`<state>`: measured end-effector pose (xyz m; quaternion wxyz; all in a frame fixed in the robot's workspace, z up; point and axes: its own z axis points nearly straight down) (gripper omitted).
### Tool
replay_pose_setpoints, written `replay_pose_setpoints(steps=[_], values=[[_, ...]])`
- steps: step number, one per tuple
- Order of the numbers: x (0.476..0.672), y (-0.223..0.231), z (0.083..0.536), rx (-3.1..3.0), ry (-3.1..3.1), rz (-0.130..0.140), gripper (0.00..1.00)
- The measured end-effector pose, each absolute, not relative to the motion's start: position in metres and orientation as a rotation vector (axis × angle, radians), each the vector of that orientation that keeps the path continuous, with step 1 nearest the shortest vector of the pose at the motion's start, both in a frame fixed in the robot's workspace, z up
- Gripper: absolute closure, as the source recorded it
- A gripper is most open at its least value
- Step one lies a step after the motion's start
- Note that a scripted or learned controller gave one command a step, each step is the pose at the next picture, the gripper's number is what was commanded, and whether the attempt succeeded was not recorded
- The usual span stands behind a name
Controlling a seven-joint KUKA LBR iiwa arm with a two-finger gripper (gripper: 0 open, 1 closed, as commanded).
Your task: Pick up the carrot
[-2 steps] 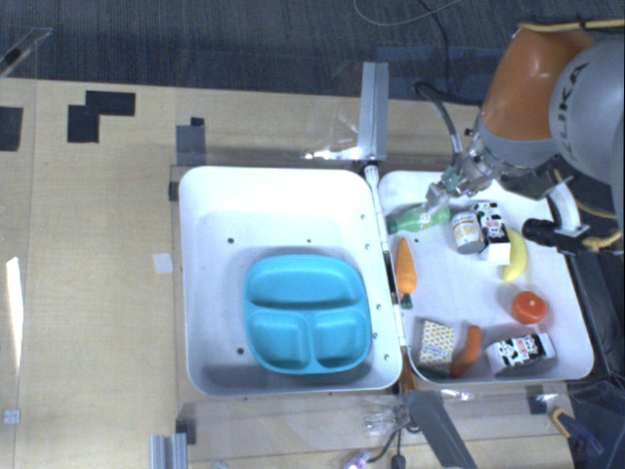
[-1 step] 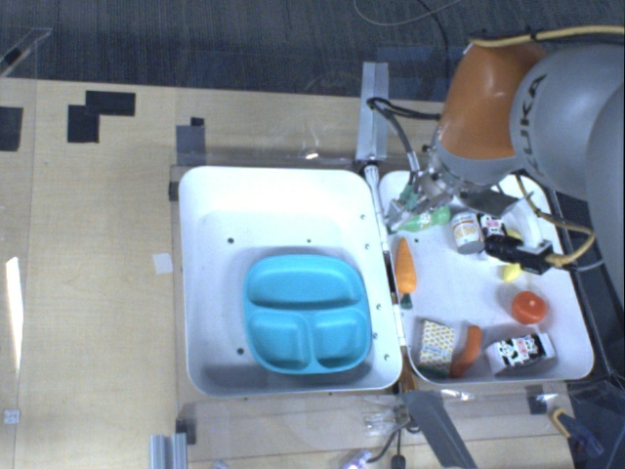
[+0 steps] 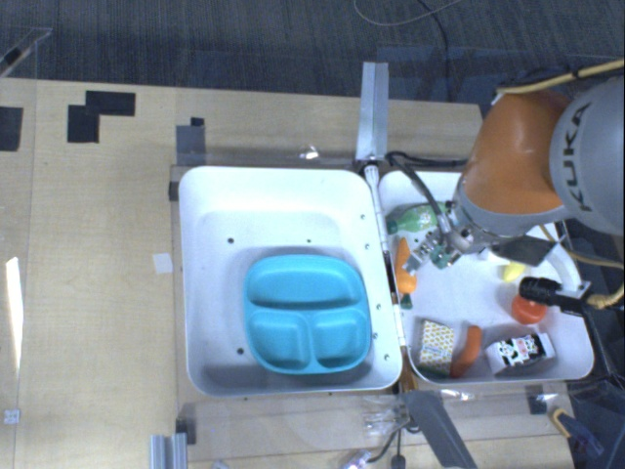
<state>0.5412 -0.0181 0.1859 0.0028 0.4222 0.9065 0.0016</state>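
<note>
The carrot [image 3: 402, 266] lies unlifted against the dividing wall of the right bin [image 3: 576, 364], just to the left of the hand [image 3: 437, 250], whose grip state I cannot tell, so the pick looks not yet made and everything remains.

Orange carrot [image 3: 402, 266] lying lengthwise against the right bin's left wall
</note>
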Motion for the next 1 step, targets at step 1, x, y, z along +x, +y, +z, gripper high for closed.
replay_pose_setpoints(steps=[1], values=[[0.5085,-0.0239,0.1847,1.807,2.566,0.004,1.0]])
